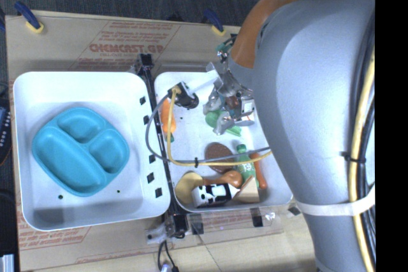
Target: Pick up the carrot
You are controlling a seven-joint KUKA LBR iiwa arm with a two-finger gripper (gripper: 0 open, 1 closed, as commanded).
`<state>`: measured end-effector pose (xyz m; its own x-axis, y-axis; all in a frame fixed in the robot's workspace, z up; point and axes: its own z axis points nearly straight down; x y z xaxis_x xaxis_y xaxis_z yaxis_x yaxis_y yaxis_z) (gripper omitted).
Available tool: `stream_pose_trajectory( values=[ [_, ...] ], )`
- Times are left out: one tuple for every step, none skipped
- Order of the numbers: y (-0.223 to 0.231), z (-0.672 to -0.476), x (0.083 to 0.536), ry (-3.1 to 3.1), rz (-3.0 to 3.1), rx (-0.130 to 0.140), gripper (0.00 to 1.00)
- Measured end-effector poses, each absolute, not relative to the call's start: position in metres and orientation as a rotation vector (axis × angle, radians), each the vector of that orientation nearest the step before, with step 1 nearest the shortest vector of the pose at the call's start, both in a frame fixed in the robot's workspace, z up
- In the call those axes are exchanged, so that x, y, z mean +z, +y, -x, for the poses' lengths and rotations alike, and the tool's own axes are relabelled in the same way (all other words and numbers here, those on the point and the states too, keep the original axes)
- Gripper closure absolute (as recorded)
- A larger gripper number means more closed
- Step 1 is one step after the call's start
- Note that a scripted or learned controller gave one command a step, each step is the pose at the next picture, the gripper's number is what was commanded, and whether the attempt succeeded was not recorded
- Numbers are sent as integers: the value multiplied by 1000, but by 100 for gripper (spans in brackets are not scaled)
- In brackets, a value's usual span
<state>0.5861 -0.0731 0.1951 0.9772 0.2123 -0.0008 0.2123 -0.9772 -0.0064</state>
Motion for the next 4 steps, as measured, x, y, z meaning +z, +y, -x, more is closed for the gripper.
stream_pose_trajectory(
  values=[
    [-66,-541,313,-334,3121,3,100],
    [-14,-496,219,-417,3107,25,100],
    [66,-475,230,-457,3103,18,100],
    [127,-475,201,-436,3110,20,100]
  ],
)
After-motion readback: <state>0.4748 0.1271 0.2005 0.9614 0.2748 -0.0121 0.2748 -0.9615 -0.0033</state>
